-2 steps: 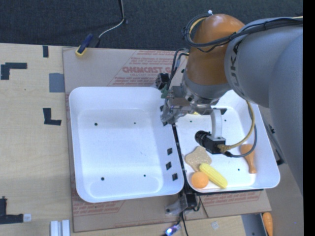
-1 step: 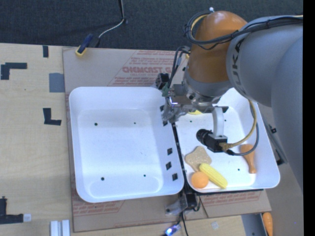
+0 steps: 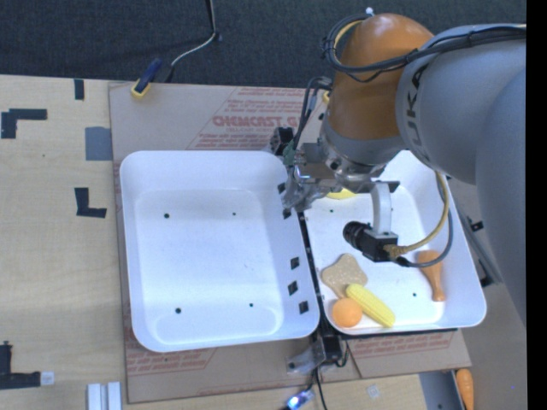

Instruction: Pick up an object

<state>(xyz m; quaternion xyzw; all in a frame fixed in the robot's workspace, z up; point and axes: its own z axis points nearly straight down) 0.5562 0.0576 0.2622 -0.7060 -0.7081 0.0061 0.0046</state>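
The right bin [image 3: 461, 314] holds a tan toast-shaped piece [image 3: 344, 273], a yellow corn cob [image 3: 369, 305], an orange ball [image 3: 346, 313] and an orange carrot-like piece [image 3: 435, 278], all towards its near side. A yellow object [image 3: 341, 194] peeks out from under the wrist at the bin's far left. My gripper [image 3: 298, 190] hangs low over the wall between the two bins, at the far left of the right bin, mostly hidden beneath the orange wrist. I see no object in it.
The left bin [image 3: 137, 229] lies beside the gripper, across a shared wall with black clips [image 3: 296, 263]. A black cylinder [image 3: 366, 239] on a grey bracket hangs from the wrist above the toast piece. The grey arm covers the right bin's far right.
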